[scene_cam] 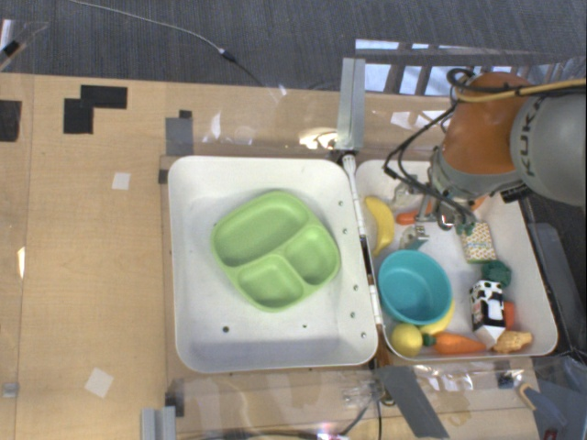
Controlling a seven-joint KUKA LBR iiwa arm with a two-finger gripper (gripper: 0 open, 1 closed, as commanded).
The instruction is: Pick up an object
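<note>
My gripper (pixel 424 227) hangs over the back part of the right bin (pixel 541 291), beneath the arm's orange band (pixel 484 126). It sits just right of a yellow banana (pixel 379 222) and a small orange piece (pixel 405 218), and just above a teal bowl (pixel 415 286). Its tip is small and partly hidden by the wrist and cables. Also in this bin are a patterned packet (pixel 478 242), a dark green toy (pixel 496 272), a black-and-white cow figure (pixel 488 304), a lemon (pixel 406 339), a carrot (pixel 456 344) and a tan piece (pixel 513 341).
The left bin (pixel 197 337) holds a green divided plate (pixel 275 248). A metal post (pixel 350 104) stands behind the wall between the bins. Black cables (pixel 408 159) loop beside the wrist. Wooden bench top lies to the left.
</note>
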